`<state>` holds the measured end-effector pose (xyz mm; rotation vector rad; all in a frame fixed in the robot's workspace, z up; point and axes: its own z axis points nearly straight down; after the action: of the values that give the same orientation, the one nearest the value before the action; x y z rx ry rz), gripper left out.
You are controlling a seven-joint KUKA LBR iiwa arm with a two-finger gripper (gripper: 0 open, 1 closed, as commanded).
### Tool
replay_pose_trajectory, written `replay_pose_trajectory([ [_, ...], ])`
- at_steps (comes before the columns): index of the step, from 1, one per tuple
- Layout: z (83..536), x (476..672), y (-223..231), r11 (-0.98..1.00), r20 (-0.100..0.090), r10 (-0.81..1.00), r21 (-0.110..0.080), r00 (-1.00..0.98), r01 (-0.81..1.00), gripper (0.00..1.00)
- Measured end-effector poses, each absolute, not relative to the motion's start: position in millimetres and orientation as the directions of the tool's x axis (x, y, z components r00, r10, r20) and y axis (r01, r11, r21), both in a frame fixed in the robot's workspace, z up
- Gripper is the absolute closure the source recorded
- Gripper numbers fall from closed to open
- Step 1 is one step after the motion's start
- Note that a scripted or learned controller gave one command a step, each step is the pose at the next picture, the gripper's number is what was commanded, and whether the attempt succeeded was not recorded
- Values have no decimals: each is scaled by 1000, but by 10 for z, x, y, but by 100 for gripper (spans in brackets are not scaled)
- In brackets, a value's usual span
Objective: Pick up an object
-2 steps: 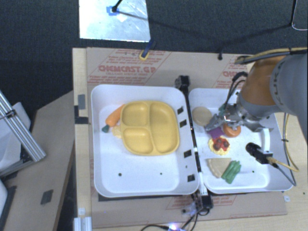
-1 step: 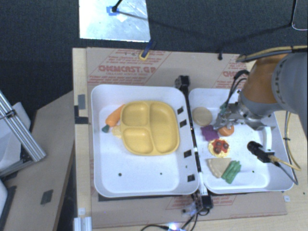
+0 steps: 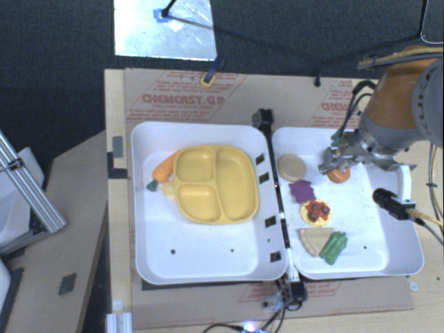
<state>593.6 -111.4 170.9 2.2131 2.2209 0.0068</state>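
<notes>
My tool (image 3: pixel 338 164) sits low in the right bin (image 3: pixel 399 252), right over a small orange piece (image 3: pixel 339 175), though I cannot tell how its jaws stand. Left of it lie a tan disc (image 3: pixel 291 166), a purple piece (image 3: pixel 302 191), a small pizza (image 3: pixel 316 212), a tan wedge (image 3: pixel 314 240) and a green pod (image 3: pixel 334 248). The left bin (image 3: pixel 149 252) carries a yellow divided tray (image 3: pixel 211 184) with a carrot (image 3: pixel 164 166) at its left edge.
</notes>
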Motion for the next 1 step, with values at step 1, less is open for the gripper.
replay_pose_trajectory([
  [1, 2254, 5956, -1116, 4, -1, 1000, 8, -4, 1000, 100],
])
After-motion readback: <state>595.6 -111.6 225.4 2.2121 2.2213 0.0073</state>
